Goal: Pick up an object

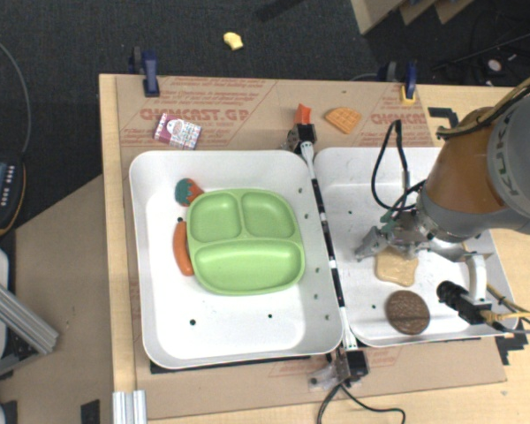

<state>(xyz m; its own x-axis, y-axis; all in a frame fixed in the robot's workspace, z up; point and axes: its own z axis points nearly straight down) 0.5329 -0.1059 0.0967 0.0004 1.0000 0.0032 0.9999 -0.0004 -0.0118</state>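
In the right bin (353, 201), a pale tan bread-like piece (397, 270) lies flat near the middle. A dark brown round cookie (408, 313) sits just in front of it, near the bin's front wall. My gripper (382, 242) hangs low over the right bin, right at the tan piece's upper left edge. The grey and orange wrist covers the space behind it. Nothing is visibly held. The left bin (150, 263) holds a green divided plate (245, 240). An orange carrot-like stick (183, 248) lies along the plate's left side, and a small teal and red item (189, 191) is at its upper left corner.
On the cardboard behind the bins lie a pink packet (177, 131), a small orange piece (302, 112) and a waffle-like cracker (342, 119). Black cables (390, 166) loop over the right bin's back. A black fitting (457, 299) sticks out near the cookie.
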